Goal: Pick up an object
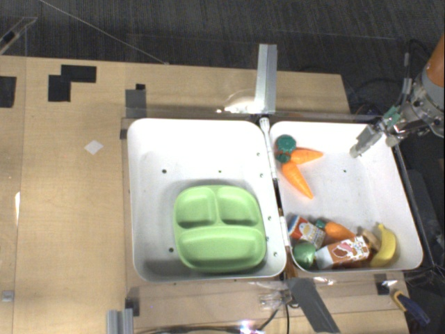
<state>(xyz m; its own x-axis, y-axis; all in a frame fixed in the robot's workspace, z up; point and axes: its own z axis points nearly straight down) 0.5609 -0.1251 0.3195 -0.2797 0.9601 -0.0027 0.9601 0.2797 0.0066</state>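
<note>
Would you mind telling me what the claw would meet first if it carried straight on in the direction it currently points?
Probably the bare white floor of the right bin. The claw slants down and leftward from that bin's far right corner, with the two toy carrots lying further along that line. Its height is unclear.

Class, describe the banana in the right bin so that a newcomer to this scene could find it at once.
Start at the right-hand shallow white bin and go to its near right corner, where a cluster of toy food lies. The curved yellow plastic banana sits at that cluster's right end, beside a white and red carton. It is the cluster's one yellow piece.
</note>
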